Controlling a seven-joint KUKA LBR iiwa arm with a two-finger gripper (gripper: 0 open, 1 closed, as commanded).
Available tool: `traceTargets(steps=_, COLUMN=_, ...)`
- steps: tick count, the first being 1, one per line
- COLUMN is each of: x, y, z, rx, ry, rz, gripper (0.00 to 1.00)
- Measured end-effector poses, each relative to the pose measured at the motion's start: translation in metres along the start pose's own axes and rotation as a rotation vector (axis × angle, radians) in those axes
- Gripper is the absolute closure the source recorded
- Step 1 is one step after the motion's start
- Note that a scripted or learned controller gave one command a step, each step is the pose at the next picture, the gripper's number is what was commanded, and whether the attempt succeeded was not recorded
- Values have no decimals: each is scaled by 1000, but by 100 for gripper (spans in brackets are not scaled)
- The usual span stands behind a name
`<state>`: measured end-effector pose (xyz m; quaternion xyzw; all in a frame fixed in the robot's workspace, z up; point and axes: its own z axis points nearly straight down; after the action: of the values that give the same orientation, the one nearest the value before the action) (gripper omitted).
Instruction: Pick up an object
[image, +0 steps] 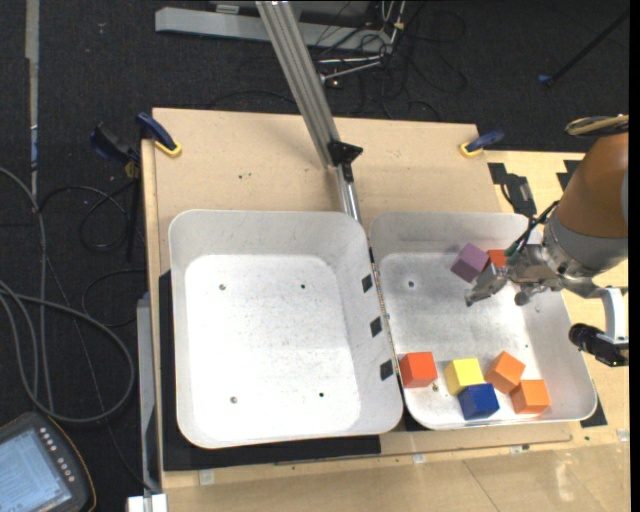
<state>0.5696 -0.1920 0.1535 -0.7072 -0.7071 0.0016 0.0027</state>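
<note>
though your two-finger gripper (497, 291) hangs spread and empty inside the right white bin (440, 420), nothing is lifted yet; the small purple cube (469, 263) sits just beside it.

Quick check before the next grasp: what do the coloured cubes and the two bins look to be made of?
The cubes, such as the yellow cube and blue cube, look like painted wood or hard plastic: flat matte faces, crisp edges, solid colour. I cannot tell which. The right bin and left bin look like thin moulded white plastic: rounded corners, raised rims, a slightly scuffed, speckled floor.
</note>
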Motion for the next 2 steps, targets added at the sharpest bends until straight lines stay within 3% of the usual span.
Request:
traceTargets(steps=1, x=1, y=-1, z=54, rx=-1, ry=0, rz=0, gripper=0)
traceTargets(steps=2, x=0, y=1, z=40, rx=-8, ry=-3, rz=1, gripper=100)
